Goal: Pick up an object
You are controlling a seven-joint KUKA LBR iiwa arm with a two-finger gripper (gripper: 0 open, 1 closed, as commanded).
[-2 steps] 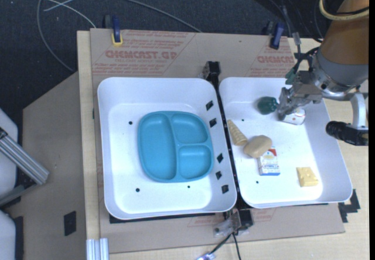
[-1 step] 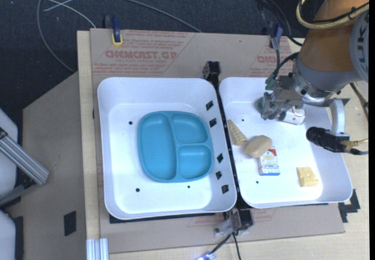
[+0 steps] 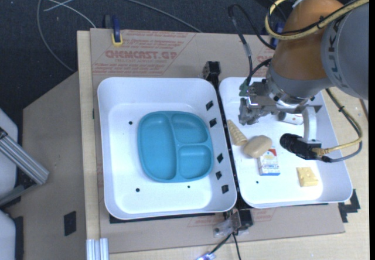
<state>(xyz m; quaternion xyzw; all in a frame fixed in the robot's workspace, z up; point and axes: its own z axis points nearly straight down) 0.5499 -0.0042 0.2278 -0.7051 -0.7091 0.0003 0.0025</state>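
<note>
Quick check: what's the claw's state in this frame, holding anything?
Claw: cannot be told; it hangs over the right bin.

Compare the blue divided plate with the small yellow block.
The blue divided plastic plate is large and lies alone in the left white bin; the small yellow block is tiny and sits in the right white bin among other items. Both lie flat, untouched.

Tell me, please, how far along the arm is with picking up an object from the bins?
Done: the gripper is over the right bin, near the cone-shaped piece. In hand: nothing can be seen held; the view does not settle it. Left: grasping and lifting. The beige lump, small carton and yellow block lie in that bin; the blue tray sits in the left bin.
</note>
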